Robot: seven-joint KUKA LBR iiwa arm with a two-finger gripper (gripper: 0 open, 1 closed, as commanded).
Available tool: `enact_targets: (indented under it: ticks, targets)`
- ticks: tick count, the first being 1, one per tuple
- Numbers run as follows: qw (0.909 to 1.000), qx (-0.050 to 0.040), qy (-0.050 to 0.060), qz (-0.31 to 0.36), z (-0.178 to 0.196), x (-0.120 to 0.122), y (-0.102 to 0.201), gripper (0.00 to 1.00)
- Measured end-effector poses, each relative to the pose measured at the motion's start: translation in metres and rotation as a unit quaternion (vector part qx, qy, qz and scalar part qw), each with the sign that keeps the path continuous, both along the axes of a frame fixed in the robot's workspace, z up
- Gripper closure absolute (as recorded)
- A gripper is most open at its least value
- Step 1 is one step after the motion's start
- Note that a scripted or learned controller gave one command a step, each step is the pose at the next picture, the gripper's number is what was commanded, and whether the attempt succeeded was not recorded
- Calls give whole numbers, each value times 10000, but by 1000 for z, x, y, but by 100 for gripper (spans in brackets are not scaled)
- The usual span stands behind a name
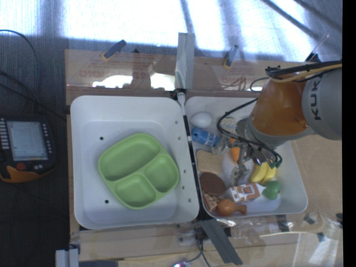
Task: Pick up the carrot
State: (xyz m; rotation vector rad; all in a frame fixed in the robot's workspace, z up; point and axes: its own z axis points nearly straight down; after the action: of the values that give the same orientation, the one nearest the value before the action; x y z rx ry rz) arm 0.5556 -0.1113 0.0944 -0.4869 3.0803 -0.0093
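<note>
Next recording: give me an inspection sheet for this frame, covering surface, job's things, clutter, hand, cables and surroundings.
Surface: wooden bench bearing a left bin and a right bin.
Job's things: carrot, a small orange piece in the right bin, partly hidden by the arm's wrist.
Clutter: green divided plate in the left bin; in the right bin a white egg, blue bottle, bananas, brown disc and carton.
Hand: hand low in the right bin beside the bananas; its state cannot be told.
Cables: black cables looped at the wrist.
Surroundings: teach pendant left of the bench.
</note>
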Motion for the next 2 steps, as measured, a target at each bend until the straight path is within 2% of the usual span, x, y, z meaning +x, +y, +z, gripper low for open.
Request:
enact_targets:
  ticks: [1, 2]
  targets:
    - [9978, -2, 13, -669, -1, 4, 14, 0]
    - [9978, -5, -53, -660, 11, 8, 15, 100]
